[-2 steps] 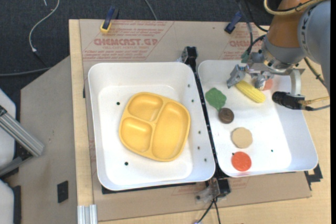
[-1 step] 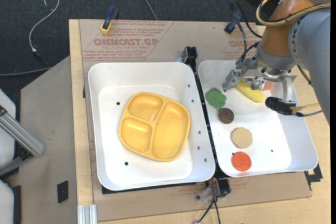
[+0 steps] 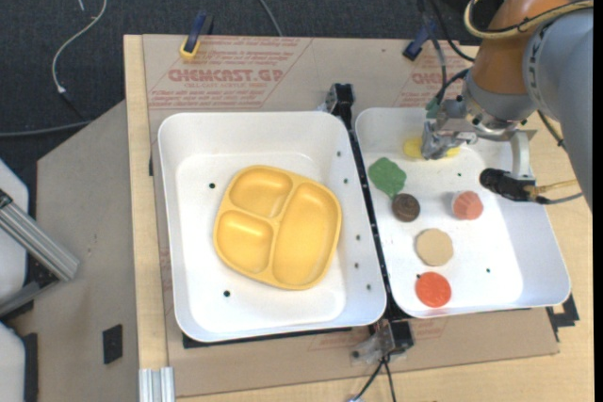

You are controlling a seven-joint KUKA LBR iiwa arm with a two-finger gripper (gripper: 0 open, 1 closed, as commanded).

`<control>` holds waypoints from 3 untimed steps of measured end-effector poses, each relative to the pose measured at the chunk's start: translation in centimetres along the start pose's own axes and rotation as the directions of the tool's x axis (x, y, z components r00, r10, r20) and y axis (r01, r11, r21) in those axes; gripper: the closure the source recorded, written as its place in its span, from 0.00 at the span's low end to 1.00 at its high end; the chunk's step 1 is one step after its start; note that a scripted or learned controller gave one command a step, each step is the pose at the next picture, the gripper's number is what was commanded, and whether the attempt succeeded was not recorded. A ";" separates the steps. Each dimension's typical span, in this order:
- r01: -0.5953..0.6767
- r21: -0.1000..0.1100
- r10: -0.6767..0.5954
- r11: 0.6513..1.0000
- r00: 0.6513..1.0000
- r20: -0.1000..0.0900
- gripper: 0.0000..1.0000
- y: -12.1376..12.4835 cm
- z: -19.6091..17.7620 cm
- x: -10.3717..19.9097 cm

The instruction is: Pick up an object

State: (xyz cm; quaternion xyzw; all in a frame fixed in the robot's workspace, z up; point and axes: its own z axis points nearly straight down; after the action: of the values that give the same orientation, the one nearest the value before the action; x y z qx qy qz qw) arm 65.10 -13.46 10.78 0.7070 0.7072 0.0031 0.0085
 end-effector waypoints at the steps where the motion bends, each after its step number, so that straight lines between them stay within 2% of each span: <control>1: 0.001 0.011 -0.001 1.000 1.000 -0.007 1.00 1.2 -5.2 0.3; 2: 0.001 0.010 -0.001 1.000 1.000 -0.007 1.00 1.6 -11.6 0.5; 3: 0.001 0.013 -0.001 1.000 1.000 -0.007 1.00 1.7 -12.8 0.5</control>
State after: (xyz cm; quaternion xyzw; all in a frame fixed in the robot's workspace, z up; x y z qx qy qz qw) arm 66.56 -12.84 23.60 0.7066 0.7076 0.0009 0.0013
